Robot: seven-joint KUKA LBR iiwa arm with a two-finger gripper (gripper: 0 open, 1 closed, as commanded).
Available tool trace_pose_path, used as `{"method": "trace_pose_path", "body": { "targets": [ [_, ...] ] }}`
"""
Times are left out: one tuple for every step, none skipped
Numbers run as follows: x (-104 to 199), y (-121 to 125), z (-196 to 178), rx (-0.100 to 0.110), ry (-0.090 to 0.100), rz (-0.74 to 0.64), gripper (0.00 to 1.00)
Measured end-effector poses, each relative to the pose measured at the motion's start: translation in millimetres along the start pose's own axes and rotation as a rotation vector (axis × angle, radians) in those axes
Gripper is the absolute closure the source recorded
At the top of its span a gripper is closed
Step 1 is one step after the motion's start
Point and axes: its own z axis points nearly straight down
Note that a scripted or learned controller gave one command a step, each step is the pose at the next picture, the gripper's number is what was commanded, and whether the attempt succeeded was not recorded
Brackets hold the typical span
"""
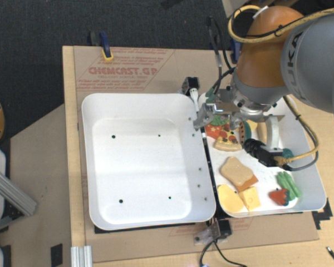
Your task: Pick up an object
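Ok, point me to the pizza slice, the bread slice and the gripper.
pizza slice point(224, 138): camera view, on its topped face, below the gripper.
bread slice point(238, 173): camera view, middle of its tan top.
gripper point(216, 115): camera view, at the metal tip over the right bin.

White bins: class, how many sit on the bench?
2. One white bin lies on the view's left; the other lies on the right, holding toy food, partly hidden beneath the arm.

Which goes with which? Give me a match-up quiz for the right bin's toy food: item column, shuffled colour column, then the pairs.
Items:
1. bread slice
2. pizza slice
3. cheese wedge
4. pepper

Colours:
A. green
B. tan-brown
C. red topping on a pale crust
D. yellow-orange

Pairs: 1-B, 2-C, 3-D, 4-A
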Motion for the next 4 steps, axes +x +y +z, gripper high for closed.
{"method": "trace_pose_path", "body": {
  "targets": [
    [-16,91,43,-0.008,-0.005,0.002,0.0],
    [28,18,41,0.004,0.0,0.0,0.0],
    [-14,-37,41,0.003,-0.003,0.008,0.0],
    [-14,-7,41,-0.006,-0.004,0.002,0.0]
  ]
}}
